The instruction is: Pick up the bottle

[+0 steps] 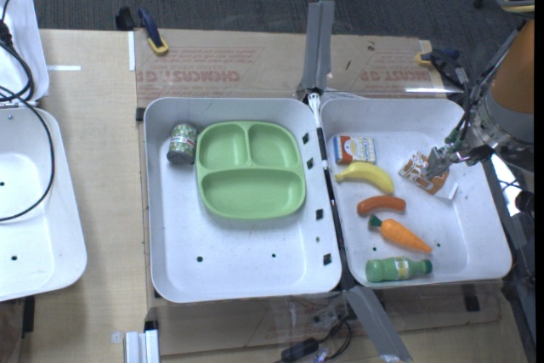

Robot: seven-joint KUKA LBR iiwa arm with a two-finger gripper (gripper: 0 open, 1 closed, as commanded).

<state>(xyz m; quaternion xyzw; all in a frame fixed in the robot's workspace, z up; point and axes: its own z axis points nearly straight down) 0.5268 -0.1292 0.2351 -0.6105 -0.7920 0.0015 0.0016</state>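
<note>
While the green bottle lies on its side along the near wall of the right bin, its yellow-capped end toward the arm's side, the hand sits well away from it, up near the far right part of the same bin. The bottle lies below and a little left of the hand in the camera view, with nothing touching it. Just beyond the bottle, toward the hand, an orange carrot lies slanted, and past that a reddish sausage, then a yellow banana; all three lie left of and nearer than the hand. A small white and red carton rests far to the hand's left, close to the divider between the bins. The hand itself hangs right over a crumpled brown and white packet, and whether its fingers are spread or pressed together cannot be told from this view, nor whether they touch the packet. Farther left of the hand, the left bin holds a green sectioned plate and, just beside the plate's far left corner, a small green tin on its side. Both bins rest on the pale wooden surface.
</note>
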